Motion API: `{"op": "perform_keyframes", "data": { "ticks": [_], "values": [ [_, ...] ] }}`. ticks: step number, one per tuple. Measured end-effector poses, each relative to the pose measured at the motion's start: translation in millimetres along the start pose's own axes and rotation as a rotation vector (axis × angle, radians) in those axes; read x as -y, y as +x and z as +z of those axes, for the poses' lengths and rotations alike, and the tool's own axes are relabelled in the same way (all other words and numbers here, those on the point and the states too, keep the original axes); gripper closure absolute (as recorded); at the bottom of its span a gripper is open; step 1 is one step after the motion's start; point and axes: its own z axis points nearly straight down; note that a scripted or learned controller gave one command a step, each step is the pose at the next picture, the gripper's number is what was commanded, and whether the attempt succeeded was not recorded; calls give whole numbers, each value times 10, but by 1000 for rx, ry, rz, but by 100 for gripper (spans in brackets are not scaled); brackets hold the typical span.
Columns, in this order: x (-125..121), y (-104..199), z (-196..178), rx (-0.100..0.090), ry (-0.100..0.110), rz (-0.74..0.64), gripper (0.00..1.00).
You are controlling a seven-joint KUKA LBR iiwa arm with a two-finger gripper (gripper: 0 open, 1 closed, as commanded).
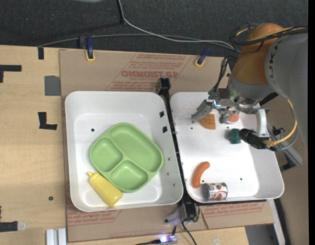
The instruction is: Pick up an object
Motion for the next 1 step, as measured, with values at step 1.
{"op": "perform_keyframes", "data": {
  "ticks": [1],
  "values": [
    [52, 6, 448, 0, 0, 0, 0]
  ]
}}
